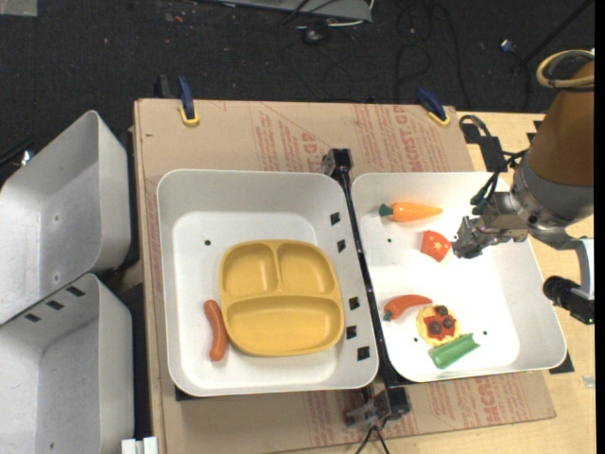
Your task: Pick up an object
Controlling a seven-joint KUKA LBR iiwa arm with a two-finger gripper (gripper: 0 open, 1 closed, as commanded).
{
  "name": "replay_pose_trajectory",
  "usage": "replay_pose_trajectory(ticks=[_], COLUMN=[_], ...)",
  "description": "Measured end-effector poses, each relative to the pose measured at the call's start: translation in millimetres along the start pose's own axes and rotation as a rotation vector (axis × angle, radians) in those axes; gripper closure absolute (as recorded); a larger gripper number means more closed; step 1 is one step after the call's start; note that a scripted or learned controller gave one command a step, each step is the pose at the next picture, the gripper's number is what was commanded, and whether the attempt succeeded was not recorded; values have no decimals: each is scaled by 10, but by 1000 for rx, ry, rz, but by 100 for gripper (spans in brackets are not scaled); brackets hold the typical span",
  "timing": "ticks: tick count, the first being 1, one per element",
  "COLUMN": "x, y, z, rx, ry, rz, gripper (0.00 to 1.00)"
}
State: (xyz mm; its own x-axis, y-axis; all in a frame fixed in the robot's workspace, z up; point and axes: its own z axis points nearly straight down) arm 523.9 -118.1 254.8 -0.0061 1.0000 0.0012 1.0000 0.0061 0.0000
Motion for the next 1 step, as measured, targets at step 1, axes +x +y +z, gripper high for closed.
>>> replay_pose_trajectory(ticks=[1], x=[508], y=[131], z=[144], rx=[2], ry=[0], rz=[1], gripper=[100])
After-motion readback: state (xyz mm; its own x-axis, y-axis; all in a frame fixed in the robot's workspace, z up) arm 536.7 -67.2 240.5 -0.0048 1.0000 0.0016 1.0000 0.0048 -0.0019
